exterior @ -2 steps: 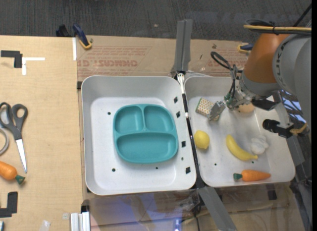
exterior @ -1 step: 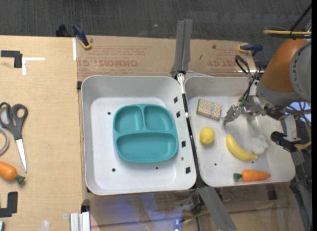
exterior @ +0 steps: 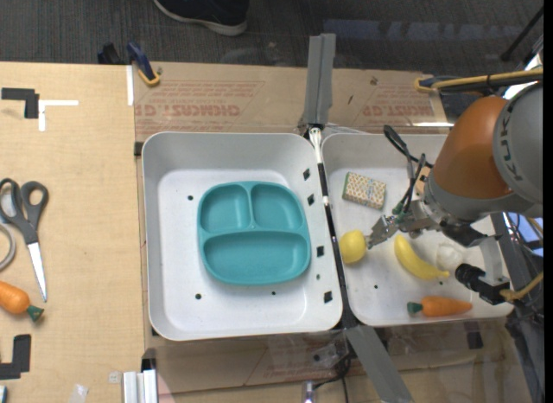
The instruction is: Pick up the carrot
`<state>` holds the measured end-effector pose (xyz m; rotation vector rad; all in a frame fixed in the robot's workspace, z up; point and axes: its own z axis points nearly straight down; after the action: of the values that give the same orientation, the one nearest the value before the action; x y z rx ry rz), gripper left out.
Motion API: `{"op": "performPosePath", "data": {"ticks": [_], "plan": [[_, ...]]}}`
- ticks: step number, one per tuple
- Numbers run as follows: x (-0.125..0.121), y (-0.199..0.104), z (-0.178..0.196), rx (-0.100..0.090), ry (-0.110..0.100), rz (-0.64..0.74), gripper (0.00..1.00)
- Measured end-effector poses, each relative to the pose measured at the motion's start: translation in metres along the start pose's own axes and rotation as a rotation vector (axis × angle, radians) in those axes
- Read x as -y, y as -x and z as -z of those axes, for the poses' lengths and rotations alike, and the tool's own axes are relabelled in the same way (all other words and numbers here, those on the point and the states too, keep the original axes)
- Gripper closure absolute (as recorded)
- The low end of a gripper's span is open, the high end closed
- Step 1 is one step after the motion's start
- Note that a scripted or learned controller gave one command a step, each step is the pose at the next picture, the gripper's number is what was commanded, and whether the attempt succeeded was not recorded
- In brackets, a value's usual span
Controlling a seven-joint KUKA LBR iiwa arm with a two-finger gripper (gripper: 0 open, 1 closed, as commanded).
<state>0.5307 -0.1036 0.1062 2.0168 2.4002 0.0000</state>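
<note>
Seemingly empty tool (exterior: 383, 230) beside lemon (exterior: 352, 246)

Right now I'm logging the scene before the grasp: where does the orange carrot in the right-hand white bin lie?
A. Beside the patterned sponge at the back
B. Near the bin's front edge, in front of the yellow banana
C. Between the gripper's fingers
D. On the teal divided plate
B: the orange carrot lies by the right-hand white bin's front edge, in front of the yellow banana.

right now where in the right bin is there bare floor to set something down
Free: the floor strip between the lemon and the carrot, along the right bin front wall. Also the back corner left of the patterned sponge. Crowded: mid-right, where the gripper, banana and lemon cluster.
</note>
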Motion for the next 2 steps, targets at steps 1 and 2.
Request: {"op": "performPosePath", "data": {"ticks": [1, 2], "plan": [[0.041, 0.049, 0.046, -0.004, -0.005, -0.006, 0.0], [0.06, 0.102, 0.003, -0.016, -0.007, -0.42, 0.0]]}}
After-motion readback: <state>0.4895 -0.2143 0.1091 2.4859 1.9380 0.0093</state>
